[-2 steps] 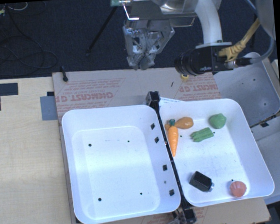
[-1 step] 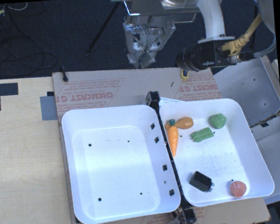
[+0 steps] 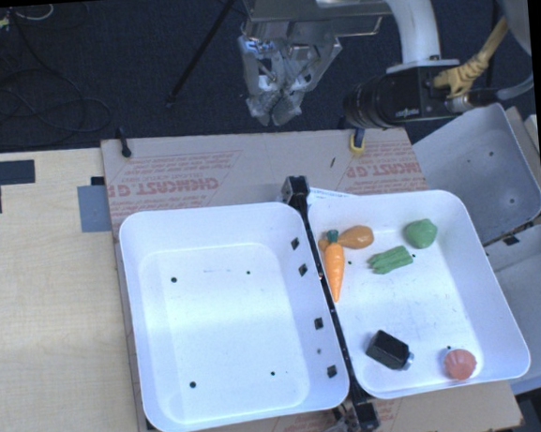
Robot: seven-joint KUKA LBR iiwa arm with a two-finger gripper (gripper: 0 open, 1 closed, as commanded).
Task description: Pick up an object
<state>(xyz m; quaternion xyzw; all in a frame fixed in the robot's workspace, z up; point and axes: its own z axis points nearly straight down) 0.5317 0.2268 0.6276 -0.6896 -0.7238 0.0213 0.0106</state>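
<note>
Camera view looks down on two white bins side by side, the left bin (image 3: 161, 361) and the right bin (image 3: 492, 332) holding every loose thing. Against the divider lies a carrot (image 3: 334, 269), tip toward me, with an orange lump (image 3: 355, 238) touching its top. Just beside those sit a green pod (image 3: 390, 261) and a rounder green piece (image 3: 421, 234). Nearer me, well apart from that cluster, rest a black block (image 3: 389, 350) and a pink ball (image 3: 459, 364).

The gripper (image 3: 275, 102) hangs high beyond the far edge of the bins, over the dark floor, nothing in it; from here I cannot tell how it is set. I'd judge that spot keeps the arm out of the camera's sight of the bins. No pick has begun; the block or ball, lying alone, look the easiest targets.
</note>
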